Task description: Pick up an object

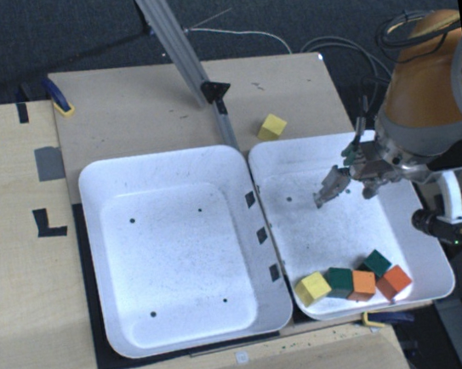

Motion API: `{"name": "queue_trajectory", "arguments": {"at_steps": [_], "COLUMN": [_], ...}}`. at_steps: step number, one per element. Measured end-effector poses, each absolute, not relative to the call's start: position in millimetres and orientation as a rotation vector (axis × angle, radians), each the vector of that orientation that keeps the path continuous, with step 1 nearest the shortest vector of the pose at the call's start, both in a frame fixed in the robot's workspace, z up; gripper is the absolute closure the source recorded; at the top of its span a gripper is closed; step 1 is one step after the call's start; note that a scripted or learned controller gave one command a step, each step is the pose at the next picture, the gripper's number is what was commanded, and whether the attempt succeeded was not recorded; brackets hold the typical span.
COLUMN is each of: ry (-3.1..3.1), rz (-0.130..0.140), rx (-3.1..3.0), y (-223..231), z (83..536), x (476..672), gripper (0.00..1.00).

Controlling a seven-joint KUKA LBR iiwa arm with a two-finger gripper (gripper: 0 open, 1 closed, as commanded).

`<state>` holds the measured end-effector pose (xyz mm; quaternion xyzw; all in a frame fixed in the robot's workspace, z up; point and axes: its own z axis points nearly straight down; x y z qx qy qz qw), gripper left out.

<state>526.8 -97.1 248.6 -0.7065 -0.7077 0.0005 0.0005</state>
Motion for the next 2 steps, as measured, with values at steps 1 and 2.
{"name": "queue_trajectory", "arguments": {"at_steps": [1,2], "ry": [-2.217,-2.223], "rz": [0.007,0.001], "rx": [-2.218,-2.22], "y": [-107,-125], "z": [89,92], "x": [488.0,516.4], "gripper": [0.0,0.0]}}
